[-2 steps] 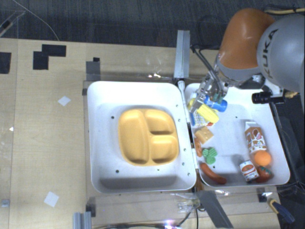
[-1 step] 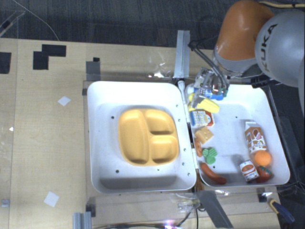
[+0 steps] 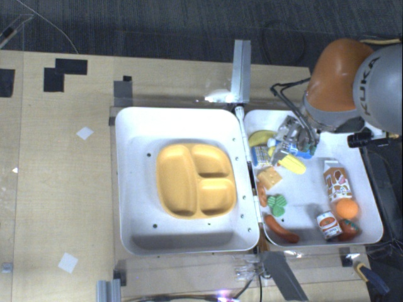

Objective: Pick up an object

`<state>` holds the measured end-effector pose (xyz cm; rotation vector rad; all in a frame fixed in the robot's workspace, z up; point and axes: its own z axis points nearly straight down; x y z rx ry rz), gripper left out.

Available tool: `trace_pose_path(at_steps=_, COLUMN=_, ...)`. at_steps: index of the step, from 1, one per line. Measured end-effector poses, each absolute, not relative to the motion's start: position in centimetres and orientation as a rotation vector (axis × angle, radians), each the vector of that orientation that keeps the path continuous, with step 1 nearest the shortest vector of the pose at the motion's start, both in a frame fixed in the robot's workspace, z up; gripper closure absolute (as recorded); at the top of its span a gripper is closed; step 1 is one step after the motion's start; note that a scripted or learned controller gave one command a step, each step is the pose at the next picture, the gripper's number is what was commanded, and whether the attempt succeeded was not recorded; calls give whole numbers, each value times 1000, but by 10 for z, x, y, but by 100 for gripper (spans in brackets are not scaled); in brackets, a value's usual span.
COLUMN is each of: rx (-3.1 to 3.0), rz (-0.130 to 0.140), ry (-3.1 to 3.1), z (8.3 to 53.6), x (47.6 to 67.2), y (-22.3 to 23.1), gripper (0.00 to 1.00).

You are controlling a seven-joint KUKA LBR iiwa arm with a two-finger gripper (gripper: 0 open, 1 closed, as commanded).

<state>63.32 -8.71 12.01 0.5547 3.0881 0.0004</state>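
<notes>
Hanging over the far left part of the right bin (image 3: 371,187), my gripper (image 3: 291,145) is down among the toy food, and from this slant I cannot tell how it is set or whether it has anything. My arm (image 3: 352,87) comes in from the right and bends low, which I judge puts me in place to take something from the cluster under me.

Largest on the bench is the left bin (image 3: 135,168), with a yellow divided tray (image 3: 194,179) lying flat in its middle; nothing there looks meant for picking. My right bin carries the small things. A juice carton (image 3: 335,182) lies toward the right, with an orange (image 3: 346,209) just near of it and a small can (image 3: 329,224) beside that. Along the near edge lies a sausage (image 3: 281,229), and a green piece (image 3: 276,202) sits just far of it.

Closest to me are a yellow corn cob (image 3: 292,164), touching or just beside my gripper, a banana (image 3: 261,138) to its left, and a cracker (image 3: 269,178) just near. The corn seems my likeliest target, being right beneath me.
</notes>
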Motion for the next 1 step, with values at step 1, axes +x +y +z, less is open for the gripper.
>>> trace_pose_path(at_steps=1, rx=549, rz=2, ry=3084, z=123, x=635, y=-85, gripper=0)
